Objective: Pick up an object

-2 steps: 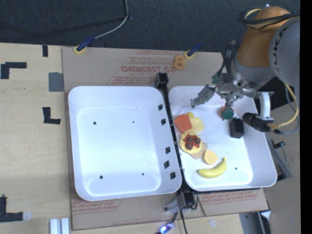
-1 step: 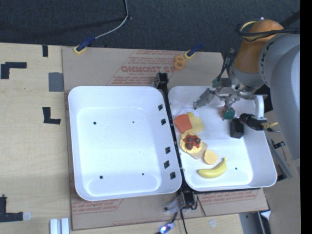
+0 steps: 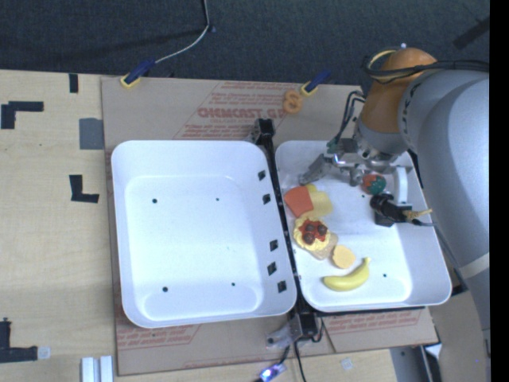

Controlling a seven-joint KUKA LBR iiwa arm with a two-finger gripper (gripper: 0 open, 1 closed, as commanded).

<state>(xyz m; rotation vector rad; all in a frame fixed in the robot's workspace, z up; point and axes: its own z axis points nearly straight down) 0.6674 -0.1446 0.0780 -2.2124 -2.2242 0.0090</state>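
In the right bin (image 3: 402,255), toy foods lie along the left side. They are a red-orange block (image 3: 298,200) touching a pale yellow piece (image 3: 320,204), a yellow pastry topped with dark red berries (image 3: 312,235), a small round yellow piece (image 3: 343,256) and a banana (image 3: 347,277). My gripper (image 3: 312,171) hangs low over the bin's back left part, just above and behind the red-orange block, tilted toward it. Nothing is visibly held in it. A small green and red thing (image 3: 372,184) sits close under the wrist.
The left bin (image 3: 127,213) stands next to the right one, with black clips (image 3: 274,237) along the shared wall. The arm covers the right bin's back right corner. A small orange ring (image 3: 293,100) lies on the cardboard behind the bins.
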